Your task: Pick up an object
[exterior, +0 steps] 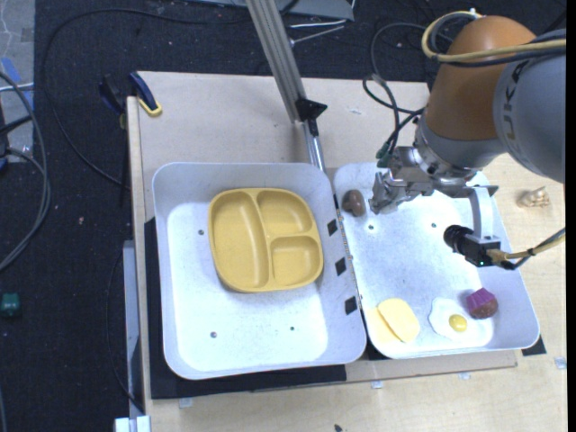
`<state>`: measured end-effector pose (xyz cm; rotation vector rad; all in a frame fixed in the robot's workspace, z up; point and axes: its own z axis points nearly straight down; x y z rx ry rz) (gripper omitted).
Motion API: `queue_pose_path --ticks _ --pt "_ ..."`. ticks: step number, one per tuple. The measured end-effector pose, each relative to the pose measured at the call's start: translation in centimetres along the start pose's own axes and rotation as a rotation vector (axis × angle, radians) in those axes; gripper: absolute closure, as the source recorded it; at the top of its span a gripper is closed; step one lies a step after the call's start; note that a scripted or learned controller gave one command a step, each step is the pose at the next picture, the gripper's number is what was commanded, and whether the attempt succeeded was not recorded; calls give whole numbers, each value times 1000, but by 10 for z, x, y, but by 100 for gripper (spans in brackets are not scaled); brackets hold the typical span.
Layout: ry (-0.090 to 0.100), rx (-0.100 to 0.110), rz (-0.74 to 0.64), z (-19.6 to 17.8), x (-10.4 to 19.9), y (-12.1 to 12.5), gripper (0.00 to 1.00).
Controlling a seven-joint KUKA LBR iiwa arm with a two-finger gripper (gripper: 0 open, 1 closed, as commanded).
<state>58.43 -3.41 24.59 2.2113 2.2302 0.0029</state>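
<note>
bench: pale wood-coloured top (225, 120) over a dark floor with loose black cables; a slanted metal strut (274, 43) runs from the far edge down to the gap between the bins.
left bin (180, 331): shallow, white, holds a yellow divided tray (265, 238) with three compartments, sitting toward the far half of the bin.
right bin (414, 259): shallow, white, touching the left bin along the middle seam.
arm (490, 79): grey with the orange band, reaches in from the right, over the far part of the right bin.
gripper (382, 196): pointing down at the far left corner of the right bin; can't tell whether the fingers are apart or closed, and nothing is visibly between them.
brown object (354, 202): small, rounded, in the far left corner of the right bin, just beside the gripper on its left; contact can't be judged.
yellow piece (398, 319): flat, pale yellow, near edge of the right bin, left of centre.
fried egg toy (450, 319): white with a yellow centre, near edge, just right of the yellow piece.
purple object (482, 302): small, near right corner of the right bin, just beside the egg.
black fitting (468, 244): hangs off the arm's cabling over the right side of the right bin.
clip (144, 95): blue and yellow, far left corner of the bench, well apart from the bins.
</note>
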Motion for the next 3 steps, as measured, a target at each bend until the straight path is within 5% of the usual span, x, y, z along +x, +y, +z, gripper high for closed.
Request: queue_pose_path --ticks 3 --pt "0 0 1 18 133 42 100"
